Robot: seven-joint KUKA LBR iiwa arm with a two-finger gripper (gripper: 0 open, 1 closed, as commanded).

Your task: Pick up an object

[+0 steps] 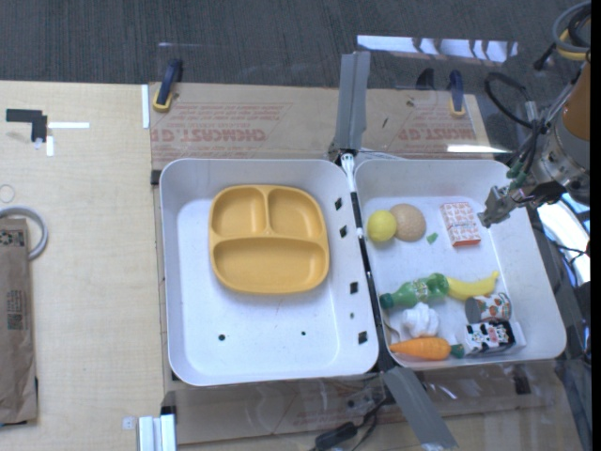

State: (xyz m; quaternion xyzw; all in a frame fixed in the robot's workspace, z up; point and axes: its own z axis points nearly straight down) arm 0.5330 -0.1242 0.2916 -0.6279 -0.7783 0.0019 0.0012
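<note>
The gripper is seen at the right bin's upper right, just beside the small red-and-white box; nothing is seen between its tips, though whether it is released or clenched cannot be told at this resolution. That box is probably the nearest candidate, and it should be straddled squarely before closing, so that the lemon and the tan ball are not nudged.

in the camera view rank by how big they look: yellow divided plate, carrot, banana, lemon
1. yellow divided plate, by far the largest
2. carrot and banana, which look about alike in length, so no ranking between them
3. lemon, the smallest
</note>
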